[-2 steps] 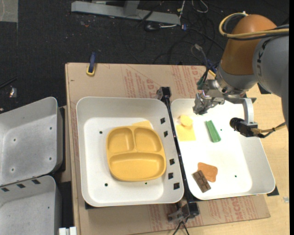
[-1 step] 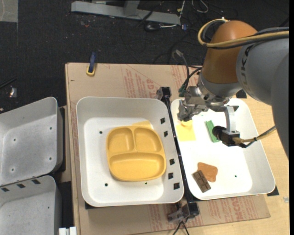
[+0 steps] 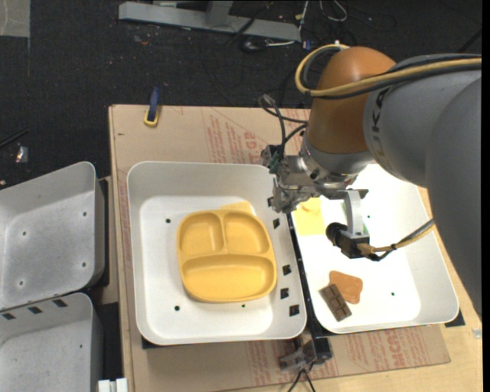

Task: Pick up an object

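The pincer (image 3: 293,197) hangs over a pale yellow pad (image 3: 310,220) at the right bin's (image 3: 406,253) inner edge; its opening cannot be told. It should centre over the pad, clear of the bin wall, before it descends.

You are working in a robotics lab or test cell, not a home. A grey and orange industrial arm (image 3: 429,115) reaches over two white bins (image 3: 145,230) set on a printed cardboard sheet (image 3: 207,130) with a clamp (image 3: 153,107) at its far edge. Around it you see dark speckled floor (image 3: 61,61), loose cables (image 3: 253,34), a metal rail (image 3: 207,17) and spare white trays (image 3: 46,222) at the left.
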`<move>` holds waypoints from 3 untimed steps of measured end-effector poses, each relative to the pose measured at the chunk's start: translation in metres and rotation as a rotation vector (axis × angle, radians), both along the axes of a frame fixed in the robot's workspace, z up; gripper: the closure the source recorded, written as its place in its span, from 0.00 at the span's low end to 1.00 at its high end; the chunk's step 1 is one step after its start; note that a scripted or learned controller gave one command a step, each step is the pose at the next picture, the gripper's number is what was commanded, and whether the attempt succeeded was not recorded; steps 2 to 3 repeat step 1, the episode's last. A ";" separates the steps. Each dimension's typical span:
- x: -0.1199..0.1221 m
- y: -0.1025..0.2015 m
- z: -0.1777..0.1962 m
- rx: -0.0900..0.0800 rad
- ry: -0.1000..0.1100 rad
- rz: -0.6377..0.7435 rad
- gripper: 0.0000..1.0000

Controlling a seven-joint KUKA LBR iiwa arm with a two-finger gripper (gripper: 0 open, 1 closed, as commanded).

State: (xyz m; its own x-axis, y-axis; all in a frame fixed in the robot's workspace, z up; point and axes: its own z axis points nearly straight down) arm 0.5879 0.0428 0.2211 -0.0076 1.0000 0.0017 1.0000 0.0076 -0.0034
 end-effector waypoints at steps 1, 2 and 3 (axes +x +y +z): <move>-0.007 0.049 0.009 0.000 -0.004 0.001 1.00; -0.007 0.049 0.009 0.000 -0.004 0.001 1.00; -0.007 0.049 0.009 0.000 -0.004 0.001 1.00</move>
